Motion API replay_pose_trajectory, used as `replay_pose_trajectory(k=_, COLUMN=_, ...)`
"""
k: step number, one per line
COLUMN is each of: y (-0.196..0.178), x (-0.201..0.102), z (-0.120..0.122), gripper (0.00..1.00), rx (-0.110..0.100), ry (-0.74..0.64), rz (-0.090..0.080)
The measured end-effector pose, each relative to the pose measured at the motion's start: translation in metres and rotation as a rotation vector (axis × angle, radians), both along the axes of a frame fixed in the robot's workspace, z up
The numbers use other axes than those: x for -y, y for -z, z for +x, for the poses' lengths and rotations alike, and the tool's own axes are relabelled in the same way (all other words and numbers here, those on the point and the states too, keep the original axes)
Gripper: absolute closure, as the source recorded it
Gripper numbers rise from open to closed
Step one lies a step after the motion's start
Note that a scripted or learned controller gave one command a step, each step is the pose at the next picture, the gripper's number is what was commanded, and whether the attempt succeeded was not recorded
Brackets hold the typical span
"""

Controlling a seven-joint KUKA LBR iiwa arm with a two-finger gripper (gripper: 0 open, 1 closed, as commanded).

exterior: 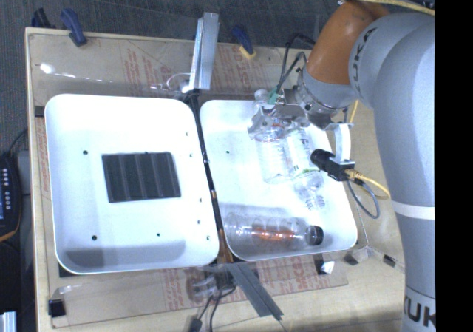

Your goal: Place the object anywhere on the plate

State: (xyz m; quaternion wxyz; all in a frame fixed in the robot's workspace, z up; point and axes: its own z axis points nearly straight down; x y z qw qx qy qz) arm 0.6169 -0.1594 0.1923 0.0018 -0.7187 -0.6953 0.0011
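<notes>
1. Nearest the camera, a clear bottle (272,232) lies on its side along the front wall of the right bin (229,175), dark cap pointing right, something reddish-brown visible inside.
2. Right bin: a second clear bottle (279,153) sits in the upper middle, roughly lengthwise front to back, directly below the gripper (275,117). Smaller transparent pieces (310,194) lie just to its front right; their outlines are too faint to identify.
3. Gripper: positioned over the back part of the right bin, at the top end of the second bottle. Fingers are clear or hidden against the bottle; whether they are apart, together or clamped cannot be told.
4. Arm (392,86): enters from the right, orange band above the wrist, a black fitting and yellow cable beside it.
5. Left bin (74,131): a dark ribbed rectangular plate (140,176) lies flat near its centre, well apart from both bottles.
6. Bench (111,57): blue clamps (74,27) at the back edge; a metal bar (203,49) stands between the bins at the back.
</notes>
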Motion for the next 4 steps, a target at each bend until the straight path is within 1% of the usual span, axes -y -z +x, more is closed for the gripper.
replay_pose_trajectory(k=1, y=-0.027, x=-0.086, z=-0.042, gripper=1.00, rx=-0.002, ry=0.342, rz=-0.001)
replay_pose_trajectory(k=2, y=0.002, x=-0.182, z=-0.035, gripper=1.00, rx=-0.003, ry=0.093, rz=-0.001)
replay_pose_trajectory(k=3, y=0.002, x=-0.230, z=-0.079, gripper=1.00, rx=-0.002, ry=-0.033, rz=-0.001)
replay_pose_trajectory(k=4, y=0.002, x=-0.220, z=-0.083, gripper=1.00, rx=-0.004, ry=-0.157, rz=0.000)
